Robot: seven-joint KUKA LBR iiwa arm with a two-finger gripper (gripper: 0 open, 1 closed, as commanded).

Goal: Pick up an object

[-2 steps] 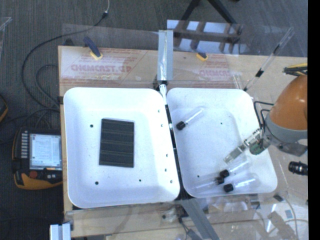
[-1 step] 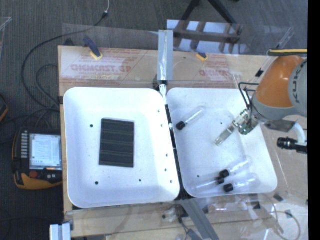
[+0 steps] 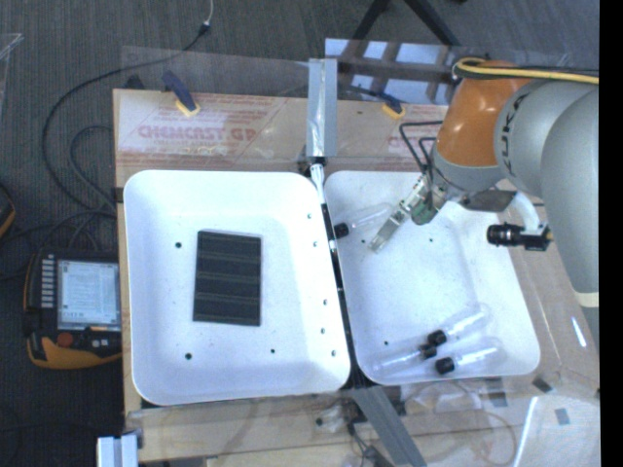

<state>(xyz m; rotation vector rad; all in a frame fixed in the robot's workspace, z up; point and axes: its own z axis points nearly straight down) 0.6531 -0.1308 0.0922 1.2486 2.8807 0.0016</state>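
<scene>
The gripper (image 3: pixel 389 228) hangs low over the upper part of the right bin (image 3: pixel 506 290), reaching in at a slant from the orange-banded wrist (image 3: pixel 472 125) up and to its right. Whether its fingers stand apart or together I cannot tell; they are small and pale against the white floor.

Just at the gripper's tip, running off to its left, lies a clear tube (image 3: pixel 358 222) with a black cap (image 3: pixel 341 230) at its far end, close to the wall between the bins. This looks like the nearest candidate for the pick, though it is so transparent that its outline is hard to trace, and I cannot say if the tip touches it or merely sits beside it. Well below and to the right of the gripper, three more clear black-capped tubes (image 3: pixel 453 343) cluster in the bin's lower corner. Far to the left, in the left bin (image 3: pixel 156 358), a dark ribbed panel (image 3: pixel 229 277) lies flat.

The risks seem plain. A round, slick tube can roll or squirt sideways when the fingers close off-centre. It lies near the dividing wall, so a nudge could wedge it against the rim. The slanted approach may also push the tube along instead of straddling it.
</scene>
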